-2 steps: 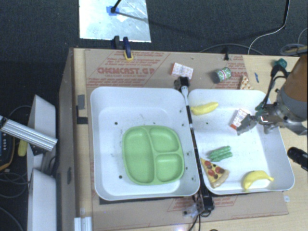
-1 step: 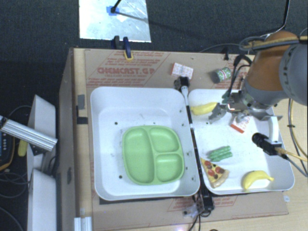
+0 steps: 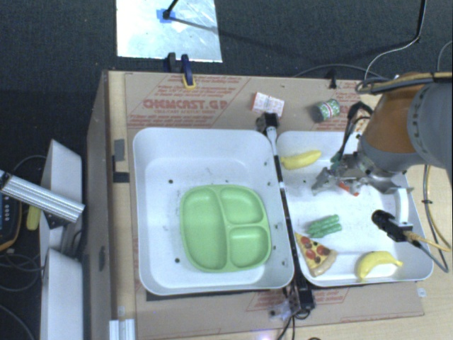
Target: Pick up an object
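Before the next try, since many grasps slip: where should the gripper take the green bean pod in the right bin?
Probably across the middle of the green bean pod, coming straight down. It lies flat and long, running left-right with a slight tilt, so fingers should close across its narrow width. It has bare floor around it, apart from the pizza slice toy.

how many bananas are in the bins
2, both in the right bin: one banana near its top left corner, another banana near its bottom right corner. The arm could be hiding more.

"CHEMCAST GP" on brown board (image 3: 185,105)
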`<state>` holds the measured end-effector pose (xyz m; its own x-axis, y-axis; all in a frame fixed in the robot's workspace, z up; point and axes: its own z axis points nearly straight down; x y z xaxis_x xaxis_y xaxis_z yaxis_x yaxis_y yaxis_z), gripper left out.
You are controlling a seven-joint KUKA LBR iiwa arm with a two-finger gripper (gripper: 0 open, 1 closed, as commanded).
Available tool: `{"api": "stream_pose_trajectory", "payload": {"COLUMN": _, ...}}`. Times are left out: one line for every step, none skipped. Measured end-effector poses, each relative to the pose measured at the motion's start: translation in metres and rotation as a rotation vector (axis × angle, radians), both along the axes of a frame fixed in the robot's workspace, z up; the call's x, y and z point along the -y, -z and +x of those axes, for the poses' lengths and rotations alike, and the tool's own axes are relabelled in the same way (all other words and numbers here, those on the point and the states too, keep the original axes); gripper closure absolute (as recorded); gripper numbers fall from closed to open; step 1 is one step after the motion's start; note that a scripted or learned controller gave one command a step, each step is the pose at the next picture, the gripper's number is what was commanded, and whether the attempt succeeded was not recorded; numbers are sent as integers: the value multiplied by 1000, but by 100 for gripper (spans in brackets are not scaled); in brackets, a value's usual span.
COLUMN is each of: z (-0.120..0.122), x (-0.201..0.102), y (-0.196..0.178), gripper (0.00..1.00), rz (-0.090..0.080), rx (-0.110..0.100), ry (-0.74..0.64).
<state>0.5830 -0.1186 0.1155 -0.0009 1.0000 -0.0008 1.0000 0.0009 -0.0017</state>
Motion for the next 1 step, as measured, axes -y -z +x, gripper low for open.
{"api": "stream_pose_trajectory", "payload": {"z": 55, "x": 45, "y": -36, "gripper": 0, "rz": -2, "rx": 7, "ry": -2}}
